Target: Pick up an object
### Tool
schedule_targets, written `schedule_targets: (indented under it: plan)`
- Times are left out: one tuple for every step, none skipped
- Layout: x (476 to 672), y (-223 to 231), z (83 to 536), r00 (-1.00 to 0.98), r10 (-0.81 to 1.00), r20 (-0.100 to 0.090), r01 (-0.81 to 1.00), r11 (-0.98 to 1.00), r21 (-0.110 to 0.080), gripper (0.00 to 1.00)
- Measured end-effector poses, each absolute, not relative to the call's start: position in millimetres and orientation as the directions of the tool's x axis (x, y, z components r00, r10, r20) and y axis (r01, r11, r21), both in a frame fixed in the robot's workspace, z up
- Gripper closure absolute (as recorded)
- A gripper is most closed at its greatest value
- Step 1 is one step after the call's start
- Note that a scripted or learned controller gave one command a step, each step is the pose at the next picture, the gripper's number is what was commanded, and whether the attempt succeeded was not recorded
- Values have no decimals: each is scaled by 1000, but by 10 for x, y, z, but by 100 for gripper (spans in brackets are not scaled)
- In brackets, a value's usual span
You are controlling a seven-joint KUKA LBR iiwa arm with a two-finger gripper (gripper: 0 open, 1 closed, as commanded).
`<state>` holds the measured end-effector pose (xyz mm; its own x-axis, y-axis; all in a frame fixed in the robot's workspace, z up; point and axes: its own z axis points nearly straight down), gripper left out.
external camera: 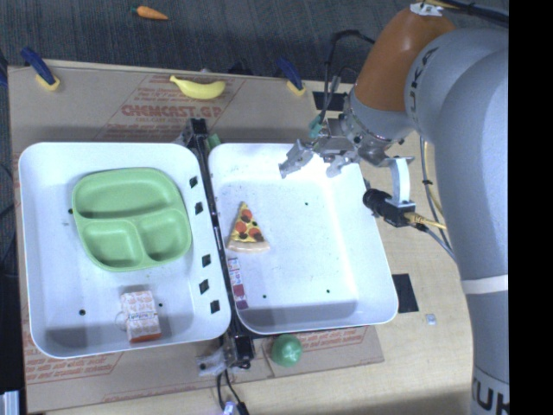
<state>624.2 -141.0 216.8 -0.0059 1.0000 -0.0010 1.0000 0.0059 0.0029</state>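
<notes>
Dark carpet [216, 15] lies behind the bench [259, 93], and a small orange carrot toy [152, 12] sits on that floor, far from everything else. Brown cardboard covers the bench, and two white bins rest on it side by side. A yellow banana [198, 86] lies on the cardboard behind the bins, and blue clips [40, 68] hold the cardboard's back edge. The left bin [34, 232] holds a green tray [131, 218] with three sections, and near the front of that bin lies a small red and white packet [140, 315]. The right bin [346, 258] holds a toy pizza slice [247, 229], lying flat near the bin's left wall with its pointed end aimed toward the back. A green ball [286, 349] sits on the cardboard just in front of the right bin. The big grey arm [467, 145] with the orange band comes in from the right. Its pincer [313, 161] hangs over the back of the right bin, its fingers spread apart with nothing between them. The pizza slice is apart from the pincer, to its left and nearer the front.
</notes>
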Motion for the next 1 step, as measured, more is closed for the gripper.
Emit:
schedule_targets:
  plan:
    - [5560,-1148,1206,-7,1000,1,1000,7,-7,0]
